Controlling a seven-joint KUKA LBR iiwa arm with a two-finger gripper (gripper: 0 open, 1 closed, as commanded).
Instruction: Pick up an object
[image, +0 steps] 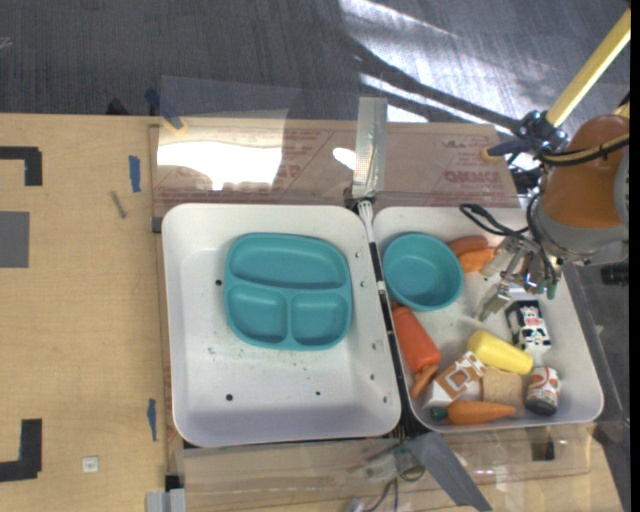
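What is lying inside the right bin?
The right bin holds a teal bowl, orange cup, yellow piece, carrot and small can; anything beneath them is covered.

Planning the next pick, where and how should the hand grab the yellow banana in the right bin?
Probably grip the banana across its narrow middle, coming straight down. It lies flat, top exposed, long axis left to right, so close the fingers front to back, avoiding the cracker just below it.

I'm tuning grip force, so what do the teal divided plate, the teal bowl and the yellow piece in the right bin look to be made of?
The teal divided plate looks like moulded plastic: uniform colour, soft sheen, rounded compartment ridges. The teal bowl seems the same plastic, smooth and evenly coloured. The yellow piece is probably smooth plastic toy food with a slight gloss, though foam or rubber can't be ruled out.
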